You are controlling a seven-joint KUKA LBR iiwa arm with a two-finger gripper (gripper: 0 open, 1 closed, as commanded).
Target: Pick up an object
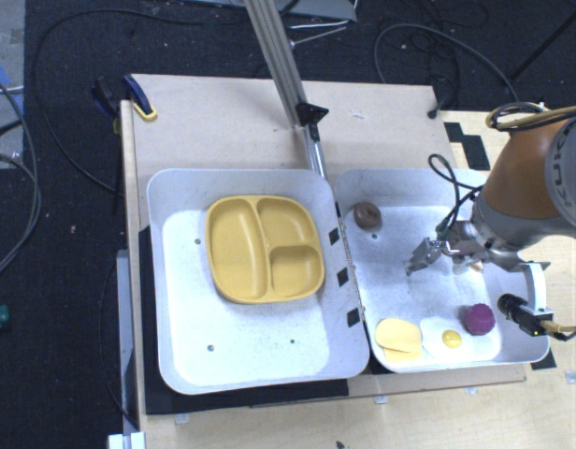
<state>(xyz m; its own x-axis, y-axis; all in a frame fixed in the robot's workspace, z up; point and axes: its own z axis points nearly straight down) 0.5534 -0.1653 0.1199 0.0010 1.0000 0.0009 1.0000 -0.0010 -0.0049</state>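
Risk lay in the pincer, its state impossible to tell, hovering over bare bin floor, well apart from the purple ball, grasping nothing.

Yellow tray: smooth glossy plastic. White bins: matt, speckled. Bench: pale matt wood.

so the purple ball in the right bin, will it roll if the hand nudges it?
Probably. The purple ball looks round, so a side nudge would likely send it rolling. It sits near the right bin's front corner, so the rim may stop it. Its matte surface suggests it's not too slippery.
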